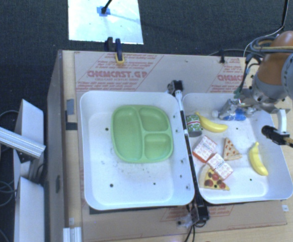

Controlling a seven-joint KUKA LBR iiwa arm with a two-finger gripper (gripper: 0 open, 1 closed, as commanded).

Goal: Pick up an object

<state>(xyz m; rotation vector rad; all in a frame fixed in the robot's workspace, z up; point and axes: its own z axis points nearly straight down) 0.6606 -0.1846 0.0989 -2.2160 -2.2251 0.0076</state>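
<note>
the gripper [230, 110] is seen low at the far edge of the right bin [277, 188]; its grip state cannot be told. the nearest banana [211, 124] lies just left of it, long axis running toward the gripper.

Count, bench top:

- Shallow white plastic bins: 2, side by side, one at frame centre-left [93, 185], one at frame right [275, 185].
- Light green three-compartment plastic plate [141, 133]: 1, in the left-hand bin.
- Yellow toy bananas: 2, both in the right-hand bin; one near its upper left [212, 124], one toward its right side [258, 159].
- Toy pizza slices: 2; a small one mid-bin [231, 149], a larger one at the lower left [213, 179].
- Red-and-white small cartons: 2, touching, mid-bin [205, 148] [220, 166].
- Small green-labelled can [193, 124]: 1, by the divider.
</note>
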